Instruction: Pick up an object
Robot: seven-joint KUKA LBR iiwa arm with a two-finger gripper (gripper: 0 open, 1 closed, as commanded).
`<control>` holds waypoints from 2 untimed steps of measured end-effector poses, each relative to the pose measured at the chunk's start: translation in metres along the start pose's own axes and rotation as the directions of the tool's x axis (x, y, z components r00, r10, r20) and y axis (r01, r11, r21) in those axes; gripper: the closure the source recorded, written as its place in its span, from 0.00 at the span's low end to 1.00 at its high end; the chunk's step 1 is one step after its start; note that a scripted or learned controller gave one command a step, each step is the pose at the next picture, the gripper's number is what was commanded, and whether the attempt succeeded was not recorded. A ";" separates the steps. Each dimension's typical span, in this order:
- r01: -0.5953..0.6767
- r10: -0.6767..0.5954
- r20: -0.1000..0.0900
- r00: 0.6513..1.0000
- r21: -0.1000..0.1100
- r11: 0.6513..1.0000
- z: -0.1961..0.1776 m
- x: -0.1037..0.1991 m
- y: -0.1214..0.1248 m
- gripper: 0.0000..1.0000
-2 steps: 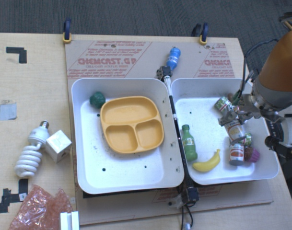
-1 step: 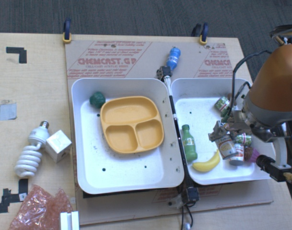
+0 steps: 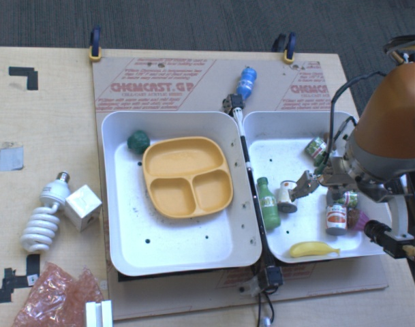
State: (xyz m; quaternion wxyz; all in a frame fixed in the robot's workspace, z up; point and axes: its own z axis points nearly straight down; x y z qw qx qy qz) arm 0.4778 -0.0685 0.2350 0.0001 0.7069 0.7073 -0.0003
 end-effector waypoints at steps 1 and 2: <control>0.001 -0.001 0.001 1.000 -0.001 1.000 0.009 0.046 0.093 0.00; -0.002 0.002 0.000 1.000 0.001 1.000 0.043 0.070 0.043 0.00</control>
